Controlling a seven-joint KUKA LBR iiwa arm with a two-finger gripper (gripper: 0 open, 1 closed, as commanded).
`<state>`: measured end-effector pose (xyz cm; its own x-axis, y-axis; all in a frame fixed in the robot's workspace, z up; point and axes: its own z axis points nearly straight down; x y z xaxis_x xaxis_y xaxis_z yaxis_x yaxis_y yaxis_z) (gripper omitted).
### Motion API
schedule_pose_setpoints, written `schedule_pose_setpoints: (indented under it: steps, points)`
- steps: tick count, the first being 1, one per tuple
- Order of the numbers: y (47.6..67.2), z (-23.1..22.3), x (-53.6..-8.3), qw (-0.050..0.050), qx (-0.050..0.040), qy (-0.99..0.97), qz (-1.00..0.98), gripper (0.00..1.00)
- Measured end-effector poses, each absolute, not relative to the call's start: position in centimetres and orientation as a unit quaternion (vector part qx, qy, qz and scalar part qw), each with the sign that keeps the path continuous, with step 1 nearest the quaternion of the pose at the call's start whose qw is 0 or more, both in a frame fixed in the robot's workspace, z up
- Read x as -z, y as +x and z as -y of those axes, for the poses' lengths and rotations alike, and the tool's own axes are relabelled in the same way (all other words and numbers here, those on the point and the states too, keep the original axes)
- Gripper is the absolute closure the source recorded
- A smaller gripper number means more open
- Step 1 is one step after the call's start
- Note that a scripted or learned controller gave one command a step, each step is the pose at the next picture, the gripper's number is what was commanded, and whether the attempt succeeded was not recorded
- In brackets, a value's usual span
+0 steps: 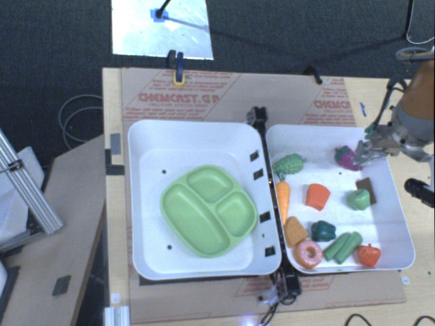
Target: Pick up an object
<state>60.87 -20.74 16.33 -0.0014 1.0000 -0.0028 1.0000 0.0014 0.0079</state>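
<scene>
The right bin [397,202] holds several toy foods. A purple piece [345,157] lies at its far right, and my gripper [365,153] is low beside it, right at its right side. Whether they touch is unclear. Nearer the front are a green fruit [358,198] with a brown block [365,184] beside it, an orange-red pepper [317,195], a carrot [283,197], and a leafy green piece [289,163]. Along the front edge lie a pink donut [309,253], green pods [343,246] and a red tomato [369,255].
The left bin [146,182] holds a light green divided plate [209,210]. A black divider [266,182] runs between the bins. A dark green pepper [323,231] and an orange wedge [294,231] sit mid-front in the right bin. The arm [414,114] comes in over the right bin's far corner.
</scene>
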Motion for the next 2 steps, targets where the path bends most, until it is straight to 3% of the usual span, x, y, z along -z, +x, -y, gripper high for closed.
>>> schedule_pose_setpoints:
  steps: [1, 2]
  points:
    - [61.42, 19.76, -21.89, 0.004, -0.0021, 0.705, -0.709, 1.0]
    - [61.53, 19.75, -22.52, 0.002, -0.001, 0.705, -0.709, 1.0]
